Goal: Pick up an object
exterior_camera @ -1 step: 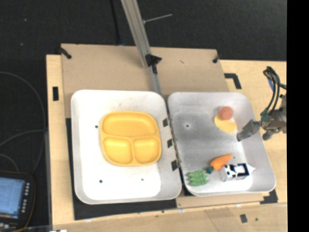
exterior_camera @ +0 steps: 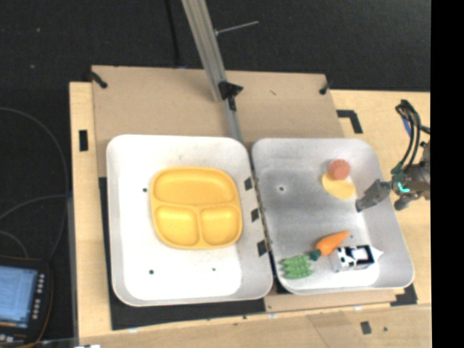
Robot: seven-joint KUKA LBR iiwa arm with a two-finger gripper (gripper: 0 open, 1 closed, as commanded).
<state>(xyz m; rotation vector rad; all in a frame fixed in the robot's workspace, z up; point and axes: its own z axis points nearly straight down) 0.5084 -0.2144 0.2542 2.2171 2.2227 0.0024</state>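
Orange carrot (exterior_camera: 332, 243): likeliest pick; lies flat in right bin (exterior_camera: 304, 167), low in it, green top (exterior_camera: 296, 267) trailing toward the bin's near-left corner.
Nearest neighbour: black-and-white block (exterior_camera: 355, 257), just beside carrot's fat end, toward the bin's near-right corner; may be touching, can't tell.
Other picks: yellow piece (exterior_camera: 341, 188) w/ red-pink round thing (exterior_camera: 339, 169) at its far edge, both up-bin from carrot, well apart from it.
Gripper (exterior_camera: 377, 193): at right bin's right rim, level w/ yellow piece, nr it but not touching; carrot sits down-bin from it.
Jaws: can't tell if spread or pressed together, too small & dark; nothing seen between them.
Step (my read): approach, no obj. chosen or gripped yet.
How to do it well: for carrot, come down over mid-body, jaws across the narrow width, not along its length; stay off the block side so it isn't nudged. Yellow piece is closer but looks low & flat, prob. harder to pinch.
Risk: carrot is tapered, could slip out toward the thin end.
Left bin (exterior_camera: 130, 194): beyond carrot across the centre divide; holds yellow divided tray (exterior_camera: 196, 207), not needed.
Bench (exterior_camera: 290, 93): tan board under both bins.
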